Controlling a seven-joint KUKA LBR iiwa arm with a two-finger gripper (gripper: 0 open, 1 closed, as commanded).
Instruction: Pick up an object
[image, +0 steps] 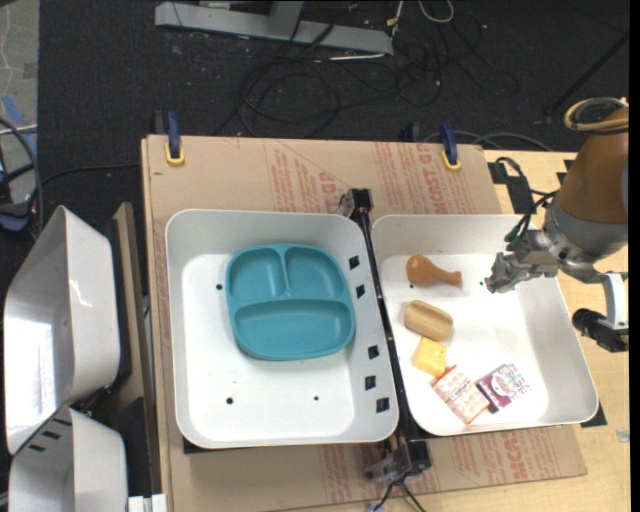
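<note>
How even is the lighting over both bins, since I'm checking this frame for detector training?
Camera view: light is soft and even, the teal tray and drumstick cast only faint shadows; the gripper looks slightly soft; no strong glare on the right bin.

White bins: 2 (190, 330) (560, 390)
Teal divided plate: 1 (290, 302)
Toy chicken drumstick: 1 (430, 271)
Toy bread roll: 1 (428, 320)
Toy cheese wedge: 1 (431, 356)
Snack packets: 2 (460, 394) (503, 385)
</note>
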